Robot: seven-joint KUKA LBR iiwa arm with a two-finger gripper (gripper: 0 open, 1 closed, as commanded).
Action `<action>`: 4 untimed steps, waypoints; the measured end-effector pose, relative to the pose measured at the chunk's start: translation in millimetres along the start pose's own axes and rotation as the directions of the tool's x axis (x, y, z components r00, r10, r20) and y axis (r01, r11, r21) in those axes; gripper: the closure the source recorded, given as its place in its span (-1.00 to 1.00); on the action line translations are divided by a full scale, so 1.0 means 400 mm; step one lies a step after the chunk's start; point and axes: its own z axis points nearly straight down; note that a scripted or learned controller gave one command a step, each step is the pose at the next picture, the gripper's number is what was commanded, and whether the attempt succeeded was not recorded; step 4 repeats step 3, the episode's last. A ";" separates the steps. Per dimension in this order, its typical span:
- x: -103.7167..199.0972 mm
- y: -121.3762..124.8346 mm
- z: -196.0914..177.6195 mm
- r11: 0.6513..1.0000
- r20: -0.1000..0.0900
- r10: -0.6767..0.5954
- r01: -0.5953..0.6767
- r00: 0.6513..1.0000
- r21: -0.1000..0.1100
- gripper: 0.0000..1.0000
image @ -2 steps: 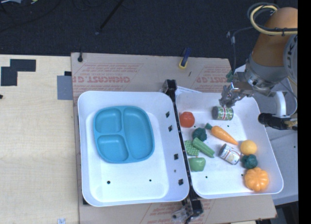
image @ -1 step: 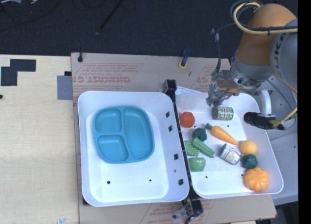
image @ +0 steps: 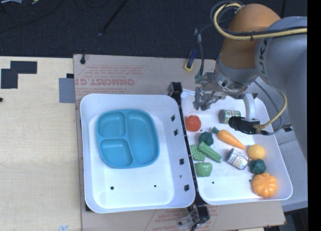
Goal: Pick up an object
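Crowding is the chief risk here: the right bin [image: 281, 195] holds a heap of small toy foods and tins lying close together, so a descent aimed at one piece could easily nudge or pinch its neighbour instead. The hand [image: 203, 102] hangs over the upper left corner of that bin, above and just right of the red tomato [image: 193, 123], and from this slanted view I cannot tell how far it is spread, though nothing can be seen held in it. The tomato lies near the bin's left wall, beside the divider; a round, smooth thing like that may roll or squirt away if the closing is off centre, and the wall could catch the hand on the way down. Just below it a dark green broccoli [image: 205, 138], a ridged green piece [image: 209, 152] and a pale green pepper [image: 203, 169] sit nearly touching, so a grab there might lift two or none. Further right lie a carrot [image: 231, 138], a small tin [image: 236, 159], a lemon [image: 256, 152] and an orange pumpkin [image: 265, 184], well apart from the hand. The left bin [image: 93, 185] bears a blue divided plate [image: 128, 138], and plays no part yet.
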 end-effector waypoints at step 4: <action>0.255 -0.036 0.012 1.000 0.004 0.007 -0.007 1.000 0.002 1.00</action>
